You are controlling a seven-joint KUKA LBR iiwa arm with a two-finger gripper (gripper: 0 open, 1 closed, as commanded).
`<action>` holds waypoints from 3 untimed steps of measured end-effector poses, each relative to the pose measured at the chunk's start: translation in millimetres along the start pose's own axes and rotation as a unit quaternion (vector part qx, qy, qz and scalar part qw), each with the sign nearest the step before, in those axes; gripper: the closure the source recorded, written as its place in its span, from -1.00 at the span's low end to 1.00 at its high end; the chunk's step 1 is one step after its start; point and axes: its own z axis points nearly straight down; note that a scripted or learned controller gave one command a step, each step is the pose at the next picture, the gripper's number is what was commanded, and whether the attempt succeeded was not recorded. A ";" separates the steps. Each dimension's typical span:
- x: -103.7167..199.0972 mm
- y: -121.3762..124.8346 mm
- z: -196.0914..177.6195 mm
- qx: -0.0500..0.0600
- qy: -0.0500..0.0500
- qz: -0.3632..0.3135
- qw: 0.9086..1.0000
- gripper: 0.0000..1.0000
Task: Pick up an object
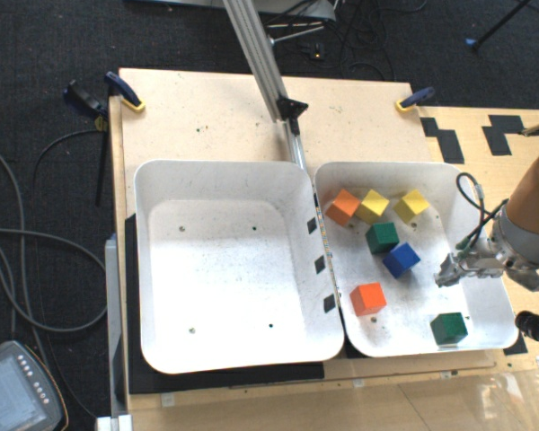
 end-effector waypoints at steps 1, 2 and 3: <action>-5.8 -1.5 -44.5 -0.002 -0.001 -0.001 1.000 1.00; -6.3 0.6 -94.6 -0.002 -0.001 -0.002 1.000 1.00; 47.0 -0.4 -84.8 0.001 0.001 -0.004 1.000 1.00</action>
